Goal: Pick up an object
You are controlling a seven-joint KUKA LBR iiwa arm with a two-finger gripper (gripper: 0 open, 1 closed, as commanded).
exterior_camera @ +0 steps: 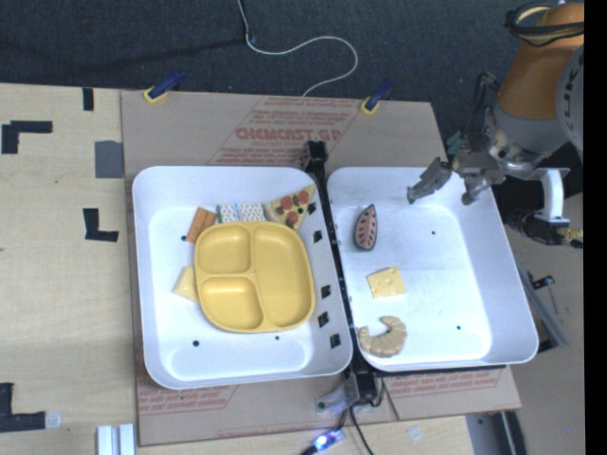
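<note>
Croissant (383, 336), cheese (384, 282) and watermelon slice (366, 227) lie apart in right bin (474, 282), each graspable; hand (446, 186), fingers spread, hovers empty at the far rim.

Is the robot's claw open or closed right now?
Open. The gripper hangs over the top edge of the right bin, its two fingers spread apart with nothing between them.

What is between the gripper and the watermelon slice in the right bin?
Nothing visible. The gripper hangs open over the right bin's upper edge, and only bare white floor lies between it and the watermelon slice. The cheese and croissant sit farther down.
</note>
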